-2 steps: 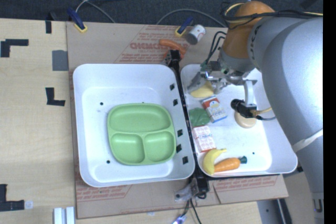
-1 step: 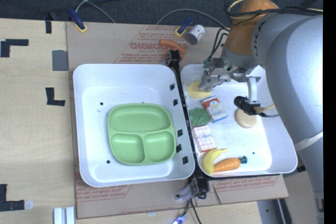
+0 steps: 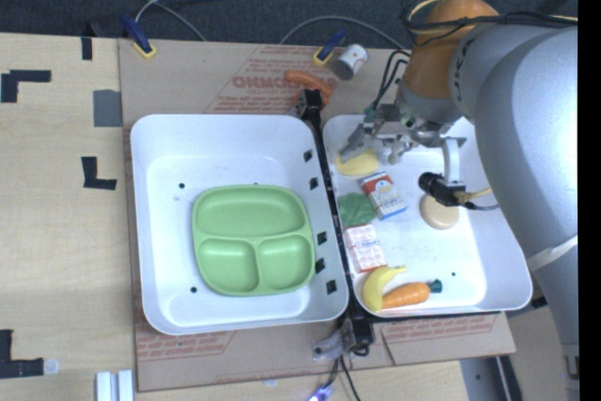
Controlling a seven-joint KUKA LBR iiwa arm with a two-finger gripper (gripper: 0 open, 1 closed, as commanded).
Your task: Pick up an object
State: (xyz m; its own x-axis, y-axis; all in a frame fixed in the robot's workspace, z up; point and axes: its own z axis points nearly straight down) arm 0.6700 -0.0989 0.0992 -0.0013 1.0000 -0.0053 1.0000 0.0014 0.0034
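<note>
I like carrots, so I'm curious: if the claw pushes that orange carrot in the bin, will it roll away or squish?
The carrot looks like smooth, shiny plastic, so it probably stays stiff and feels light. Its rounded, tapered body would likely roll in a curve if nudged. It lies against the banana near the bin's front wall, which may stop it quickly.

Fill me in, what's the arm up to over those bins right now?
The arm has reached into the right bin, with its gripper low over the far left corner, right above a pale yellow item. Nothing is visibly between its fingers. Nearby lie a small red and white box, a green piece, a banana and a carrot. The left bin holds a green divided plate.
</note>
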